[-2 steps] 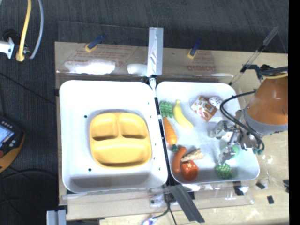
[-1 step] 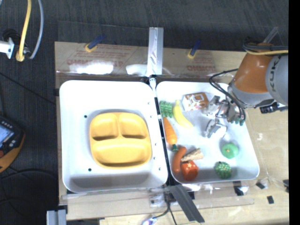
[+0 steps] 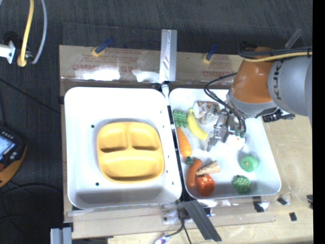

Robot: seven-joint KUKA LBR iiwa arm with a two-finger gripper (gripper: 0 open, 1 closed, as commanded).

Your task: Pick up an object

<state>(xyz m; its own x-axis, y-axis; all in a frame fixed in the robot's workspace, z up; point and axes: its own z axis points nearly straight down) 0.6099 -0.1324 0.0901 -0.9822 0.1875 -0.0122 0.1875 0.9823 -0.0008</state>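
Observation:
My gripper point(image 3: 215, 139) hangs over the middle of the right bin point(image 3: 269, 159), open, with nothing between its fingers. Just to its left lies a yellow banana point(image 3: 197, 125). Further left are an orange carrot point(image 3: 184, 143) and a green leafy vegetable point(image 3: 180, 118). A brownish packet point(image 3: 204, 108) lies behind the gripper. A green apple point(image 3: 249, 162) sits to its lower right. Along the front of the bin are a green broccoli point(image 3: 242, 184), a red tomato point(image 3: 205, 185), a bread piece point(image 3: 208, 168) and a red sausage point(image 3: 193, 170).
The left bin point(image 3: 81, 136) holds a yellow divided plate point(image 3: 130, 151). A metal divider point(image 3: 172, 136) runs between the bins. The grey arm with its orange band point(image 3: 254, 80) comes in over the right bin's back right corner, with cables around the wrist.

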